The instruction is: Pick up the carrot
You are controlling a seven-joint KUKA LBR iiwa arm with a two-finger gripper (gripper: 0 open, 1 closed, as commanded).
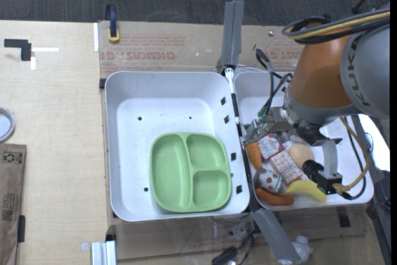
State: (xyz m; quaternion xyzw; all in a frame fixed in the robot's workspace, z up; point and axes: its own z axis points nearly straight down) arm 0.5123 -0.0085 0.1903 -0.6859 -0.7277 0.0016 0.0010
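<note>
Camera view: gripper [259, 131] hangs low over the right bin [248, 85], just above the carrot [254, 155]; its grip cannot be told. Green plate [190, 172] sits left.

The arm [322, 80] is covering much of the right bin [248, 87] and hiding its own jaws. The carrot [254, 154] is showing partly, its lower end lying under packets [276, 157].

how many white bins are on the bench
2. The left bin holds a green divided plate; the right bin beside it holds the toy food, partly covered by the arm.
</note>
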